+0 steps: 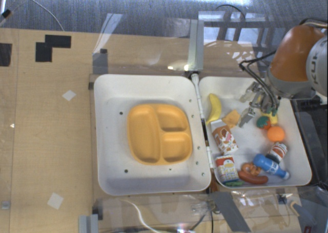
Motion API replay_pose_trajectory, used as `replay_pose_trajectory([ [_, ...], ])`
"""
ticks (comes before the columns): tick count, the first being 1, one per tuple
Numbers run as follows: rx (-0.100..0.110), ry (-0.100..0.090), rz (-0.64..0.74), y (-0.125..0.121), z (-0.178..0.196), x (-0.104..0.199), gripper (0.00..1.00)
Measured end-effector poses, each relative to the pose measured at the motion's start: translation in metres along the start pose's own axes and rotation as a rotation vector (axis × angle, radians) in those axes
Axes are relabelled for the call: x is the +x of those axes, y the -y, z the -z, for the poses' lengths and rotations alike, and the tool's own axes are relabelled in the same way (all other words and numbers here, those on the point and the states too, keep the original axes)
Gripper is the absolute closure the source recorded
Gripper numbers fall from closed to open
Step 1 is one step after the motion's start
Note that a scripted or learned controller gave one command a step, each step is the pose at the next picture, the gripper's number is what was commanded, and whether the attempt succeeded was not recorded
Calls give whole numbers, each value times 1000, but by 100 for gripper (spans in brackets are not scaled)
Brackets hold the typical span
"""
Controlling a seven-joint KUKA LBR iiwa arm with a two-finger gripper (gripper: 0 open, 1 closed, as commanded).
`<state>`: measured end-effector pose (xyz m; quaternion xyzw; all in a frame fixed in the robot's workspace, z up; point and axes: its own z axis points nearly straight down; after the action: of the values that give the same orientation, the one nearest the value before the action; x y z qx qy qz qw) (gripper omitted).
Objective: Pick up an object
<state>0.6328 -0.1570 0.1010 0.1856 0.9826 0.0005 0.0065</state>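
A: What fills the left bin (105, 140)?

B: A yellow plastic tray (159, 133), smooth, with rounded corners, moulded into three compartments: one long well toward 9 o'clock and two smaller ones stacked toward 3 o'clock. The bin itself is shallow, white and glossy, with soft rounded corners.

A: And the right bin (302, 168)?

B: It holds small toys. A curved yellow banana (214, 107) lies near its 11 o'clock corner. Just at 4 o'clock of the banana sits a flat tan wedge (231, 118) like a cracker. Below that are two printed cartons (224, 140), boxy with red and white labels, one above the other along the 9 o'clock wall. At 6 o'clock a reddish sausage shape (252, 175) lies beside a thin green piece. A blue bottle (270, 166), rounded and shiny, rests at 5 o'clock, touching a small red-and-white can (278, 151). A smooth orange ball (276, 133) sits toward 3 o'clock, with a small green and yellow toy (265, 121) just above it.

A: Where is the gripper (254, 105)?

B: At the bin's 1 o'clock region, metallic and angular, under the grey arm with its glossy orange band (293, 59). It hangs just at 10 o'clock of the green and yellow toy, right of the tan wedge. I cannot tell how wide its jaws stand, and nothing visibly sits between them.
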Motion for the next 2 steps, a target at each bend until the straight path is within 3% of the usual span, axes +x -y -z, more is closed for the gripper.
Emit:
replay_pose_trajectory([
  [1,0,-1,66,-19,-11,48,0],
  [2,1,0,-110,-40,-12,33,0],
])
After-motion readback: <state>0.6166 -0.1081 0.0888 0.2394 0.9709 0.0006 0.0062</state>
